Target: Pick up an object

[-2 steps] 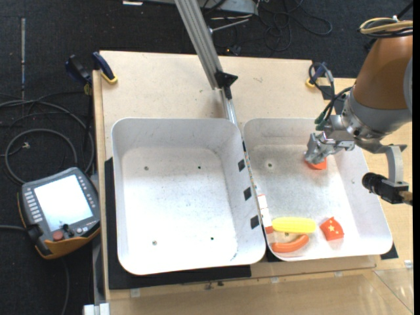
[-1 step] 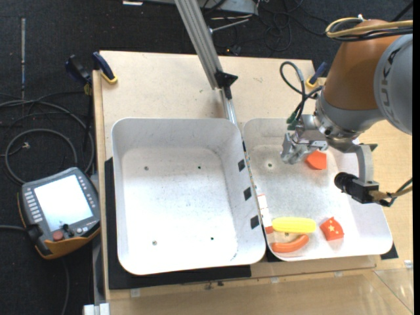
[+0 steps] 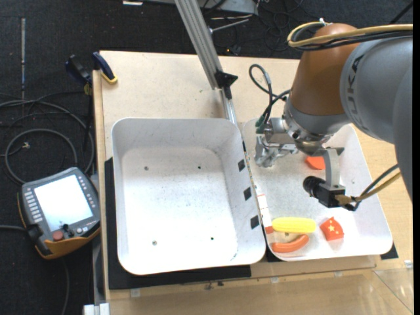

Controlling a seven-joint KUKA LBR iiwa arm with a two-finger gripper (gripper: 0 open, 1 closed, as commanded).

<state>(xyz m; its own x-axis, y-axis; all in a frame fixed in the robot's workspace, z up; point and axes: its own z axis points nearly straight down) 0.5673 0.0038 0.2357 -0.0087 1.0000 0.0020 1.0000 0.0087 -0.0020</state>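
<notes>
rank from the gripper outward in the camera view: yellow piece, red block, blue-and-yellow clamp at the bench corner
From the gripper in the right bin:
1. Yellow piece, at that bin's near edge, left of the block.
2. Red block, near-right corner of the same bin.
3. Blue-and-yellow clamp, far-left bench corner beyond the left bin.

A pale wooden counter [image 3: 164, 87] sits on a dark carpeted floor [image 3: 46, 58], and on that floor to the left lies a grey handheld control pendant [image 3: 59, 210] with a bright blank screen and an orange underside, black cables [image 3: 29, 120] looping away from it. At the counter's far-left corner rests a small dark clamp-like item with a yellow tip [image 3: 98, 67] (too small to tell exactly what it is). A slim aluminium rail [image 3: 197, 35] slants down from the top of the view toward the counter's middle, ending in a black bracket [image 3: 225, 81].
</notes>
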